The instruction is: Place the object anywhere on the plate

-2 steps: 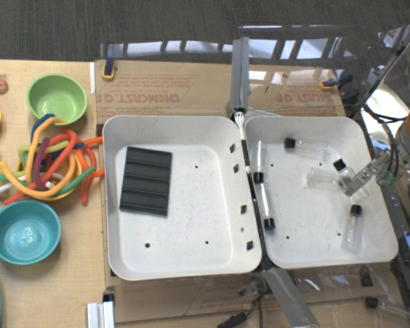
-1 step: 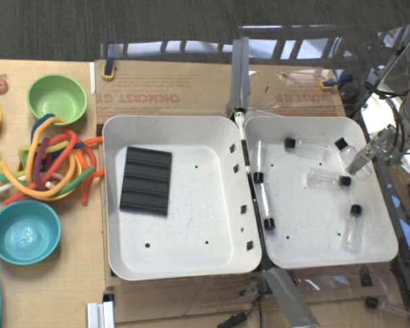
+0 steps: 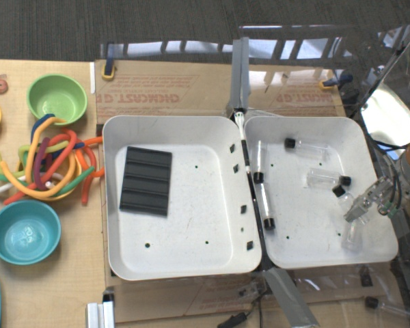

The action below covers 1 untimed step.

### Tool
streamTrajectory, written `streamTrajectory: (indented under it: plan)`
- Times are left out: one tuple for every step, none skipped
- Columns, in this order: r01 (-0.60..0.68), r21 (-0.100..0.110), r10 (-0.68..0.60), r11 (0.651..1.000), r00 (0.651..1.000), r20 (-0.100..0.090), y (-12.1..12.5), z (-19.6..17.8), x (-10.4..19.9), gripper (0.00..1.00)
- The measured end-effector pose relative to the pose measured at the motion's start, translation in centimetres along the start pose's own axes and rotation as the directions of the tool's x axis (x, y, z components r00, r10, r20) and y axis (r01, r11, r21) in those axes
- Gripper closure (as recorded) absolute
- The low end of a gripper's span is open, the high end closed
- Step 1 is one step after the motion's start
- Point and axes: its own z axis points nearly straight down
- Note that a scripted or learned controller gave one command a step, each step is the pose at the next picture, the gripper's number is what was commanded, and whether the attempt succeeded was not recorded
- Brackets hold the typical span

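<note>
The black ridged plate [image 3: 146, 181] lies flat in the left bin [image 3: 116, 251], well apart from the jaws of the gripper [image 3: 359, 210], to their left. A clear black-capped vial [image 3: 326, 179] lies on its side near them, up-left.

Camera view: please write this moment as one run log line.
gripper: over right bin, near side | fingers: cannot tell | clear tubes: lying in right bin | black plate: left bin, nothing on it

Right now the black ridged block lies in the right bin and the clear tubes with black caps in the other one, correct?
Not quite: the camera view shows the black ridged block lying in the left bin, toward its left side. The clear tubes with black caps lie in the right bin.
</note>
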Motion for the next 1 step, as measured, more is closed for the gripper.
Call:
streamTrajectory:
  plan:
    - [-0.044, -0.001, 0.044, 0.999, 0.999, 0.002, 2.23, -3.62, -1.88, 1.0]
